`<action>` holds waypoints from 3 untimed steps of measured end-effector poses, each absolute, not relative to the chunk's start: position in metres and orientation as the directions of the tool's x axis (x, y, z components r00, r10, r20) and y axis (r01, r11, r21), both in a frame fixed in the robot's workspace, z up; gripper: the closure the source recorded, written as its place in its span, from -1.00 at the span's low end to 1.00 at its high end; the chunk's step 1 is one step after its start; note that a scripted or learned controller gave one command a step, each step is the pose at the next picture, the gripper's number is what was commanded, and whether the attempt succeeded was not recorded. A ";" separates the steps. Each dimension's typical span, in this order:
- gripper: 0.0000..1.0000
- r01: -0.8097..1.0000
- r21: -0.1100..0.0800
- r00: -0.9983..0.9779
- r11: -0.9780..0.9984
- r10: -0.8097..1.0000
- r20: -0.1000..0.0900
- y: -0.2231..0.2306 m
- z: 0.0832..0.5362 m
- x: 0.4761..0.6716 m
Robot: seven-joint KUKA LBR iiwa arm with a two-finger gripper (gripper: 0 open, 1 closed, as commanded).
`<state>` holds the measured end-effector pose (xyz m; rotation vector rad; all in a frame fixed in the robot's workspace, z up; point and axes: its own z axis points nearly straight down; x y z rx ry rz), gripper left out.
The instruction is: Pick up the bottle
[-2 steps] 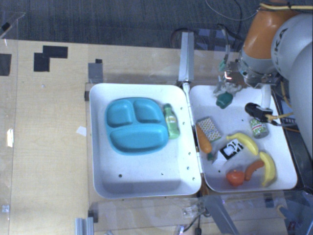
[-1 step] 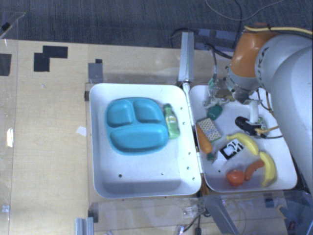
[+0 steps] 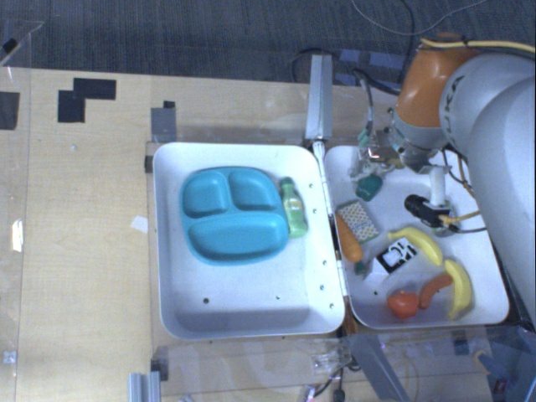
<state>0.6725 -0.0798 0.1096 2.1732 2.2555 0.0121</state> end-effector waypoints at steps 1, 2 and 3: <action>1.00 0.997 0.021 -0.079 0.079 0.997 -0.003 -0.085 0.094 0.635; 1.00 1.000 0.024 -0.004 0.004 1.000 -0.002 -0.091 0.095 0.588; 1.00 0.997 0.007 -0.072 0.072 0.997 0.000 -0.013 0.187 0.618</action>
